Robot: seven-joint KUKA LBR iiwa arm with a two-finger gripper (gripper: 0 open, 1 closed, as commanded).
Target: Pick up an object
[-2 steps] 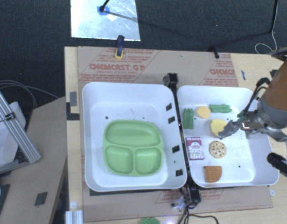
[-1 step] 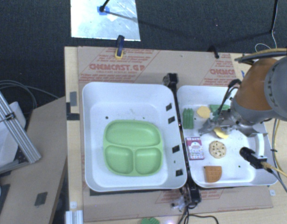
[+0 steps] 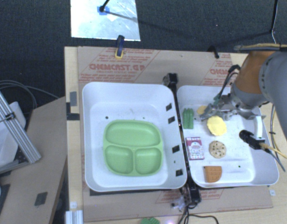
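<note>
Just below the gripper (image 3: 212, 111), on the side nearer you, lies a pale yellow rounded toy (image 3: 217, 126), smooth and slightly lumpy, on the floor of the right bin (image 3: 261, 171). You cannot tell whether the two touch, how far open the gripper stands, or whether it has hold of anything. Toward the view's left of the gripper lie one small yellow piece (image 3: 201, 111) and one green toy vegetable (image 3: 187, 118). Farther below it sit one red-and-white carton (image 3: 194, 148), one chocolate-chip cookie (image 3: 217, 149) and one orange-brown cracker (image 3: 212, 173). Well away from the gripper, one green divided plate (image 3: 132, 147) rests in the left bin (image 3: 93, 125).
</note>
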